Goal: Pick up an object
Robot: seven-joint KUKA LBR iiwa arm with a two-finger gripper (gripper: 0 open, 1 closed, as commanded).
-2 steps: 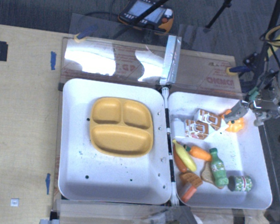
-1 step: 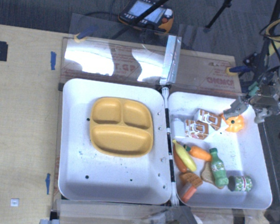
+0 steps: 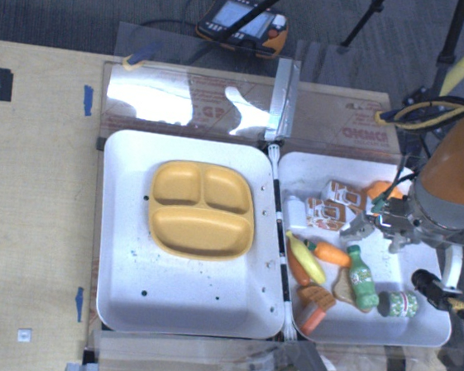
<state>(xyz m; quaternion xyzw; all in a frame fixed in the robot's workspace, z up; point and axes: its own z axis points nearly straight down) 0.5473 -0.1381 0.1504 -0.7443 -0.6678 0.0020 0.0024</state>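
hand poised over crowded right bin

seen from above at a slant: two shallow white plastic bins side by side on a pale wooden bench (image 3: 22,198). in the left bin (image 3: 112,283), a yellow three-compartment plate (image 3: 203,209), lying flat near the middle, well apart from everything else. in the right bin (image 3: 428,323), a jumble of toy groceries: a yellow banana (image 3: 307,261) along the left wall, touching an orange carrot (image 3: 329,253) just beside it; a green bottle with a white label (image 3: 361,280) lying tilted near the centre; a small green-and-white can (image 3: 399,304) on its side just right of the bottle; a brown wedge-shaped piece (image 3: 345,288) against the bottle's left side; a brown ridged piece (image 3: 314,295) and a reddish-orange stick (image 3: 313,318) near the front left corner; an orange-and-white printed carton (image 3: 332,209) toward the back; a round orange fruit (image 3: 379,190) partly hidden behind the arm. reaching in from the right, the grey arm with its orange band (image 3: 459,169), and the metal two-finger hand (image 3: 371,225) above the bin's middle, between the carton and the green bottle. fingers (image 3: 357,229) slightly spread, nothing pinched between them. beyond the bins, a black handheld controller with a screen (image 3: 240,25) on the dark floor.
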